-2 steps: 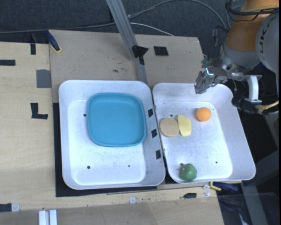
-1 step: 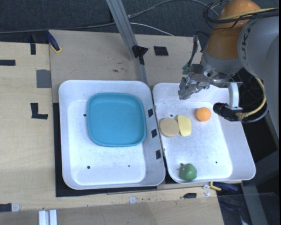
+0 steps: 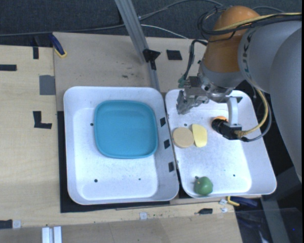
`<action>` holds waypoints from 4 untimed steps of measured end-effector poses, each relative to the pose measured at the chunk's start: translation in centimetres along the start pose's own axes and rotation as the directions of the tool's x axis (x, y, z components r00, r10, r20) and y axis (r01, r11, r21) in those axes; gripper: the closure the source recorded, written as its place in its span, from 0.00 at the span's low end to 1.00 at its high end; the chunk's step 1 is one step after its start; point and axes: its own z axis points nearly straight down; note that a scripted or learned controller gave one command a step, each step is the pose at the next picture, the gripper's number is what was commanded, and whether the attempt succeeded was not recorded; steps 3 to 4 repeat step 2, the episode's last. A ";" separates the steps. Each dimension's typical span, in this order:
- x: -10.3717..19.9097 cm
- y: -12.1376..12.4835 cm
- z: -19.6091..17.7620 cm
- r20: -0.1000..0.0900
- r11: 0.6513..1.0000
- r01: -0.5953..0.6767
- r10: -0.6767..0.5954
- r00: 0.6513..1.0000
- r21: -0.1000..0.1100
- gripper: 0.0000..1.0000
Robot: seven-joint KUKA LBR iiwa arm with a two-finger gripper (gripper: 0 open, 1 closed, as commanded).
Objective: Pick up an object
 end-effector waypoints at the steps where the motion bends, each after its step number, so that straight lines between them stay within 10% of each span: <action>1: 4.1 -1.4 0.0 0.000 1.000 0.000 0.000 1.000 0.000 1.00; 2: 10.1 -2.2 -0.7 0.000 1.000 0.001 -0.001 1.000 -0.001 1.00; 4: 10.1 -2.2 -0.7 0.000 1.000 0.001 -0.001 1.000 -0.001 1.00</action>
